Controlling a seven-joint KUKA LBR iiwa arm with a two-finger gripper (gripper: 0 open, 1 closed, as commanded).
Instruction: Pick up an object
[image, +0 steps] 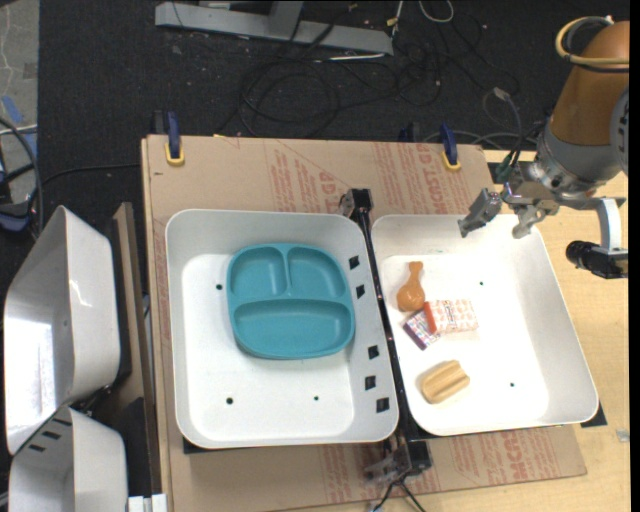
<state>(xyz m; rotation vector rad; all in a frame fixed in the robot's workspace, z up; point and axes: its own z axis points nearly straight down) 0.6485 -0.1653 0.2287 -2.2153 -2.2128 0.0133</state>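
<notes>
The right bin (545, 300) holds three small items: an orange chicken drumstick (411, 288), a pink-and-red box (443, 321) lying flat, and a tan bread roll (443, 381) nearer the front. My gripper (499, 220) hangs over the bin's back edge, above and to the right of the drumstick. Its two fingers are spread apart with nothing between them. The arm's orange band sits at the upper right.
The left bin (195, 300) carries a teal divided plate (291, 301). A black divider with clips runs between the bins. Spare white bins (55, 310) are stacked off the bench at the left. Cables lie behind the bench.
</notes>
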